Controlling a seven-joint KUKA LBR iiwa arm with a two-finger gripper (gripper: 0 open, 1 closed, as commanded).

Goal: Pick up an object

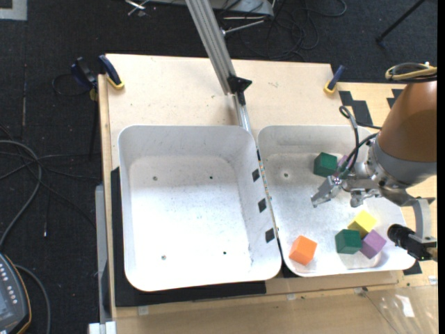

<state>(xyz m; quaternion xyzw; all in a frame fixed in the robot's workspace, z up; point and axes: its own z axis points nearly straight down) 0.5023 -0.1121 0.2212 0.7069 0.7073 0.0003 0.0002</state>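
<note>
The right bin holds several small blocks. One green block lies toward its back, and an orange block rests near the front wall. At the front right, a yellow block, a second green block and a purple block sit clustered together. My gripper hangs over the middle of this bin, between the back green block and the cluster. It is open, and only the bin floor shows between its fingers.
The left bin stands beside the right one, sharing a middle wall. A slanted metal rail rises from behind the bins. Yellow clamps grip the bench's back corners.
</note>
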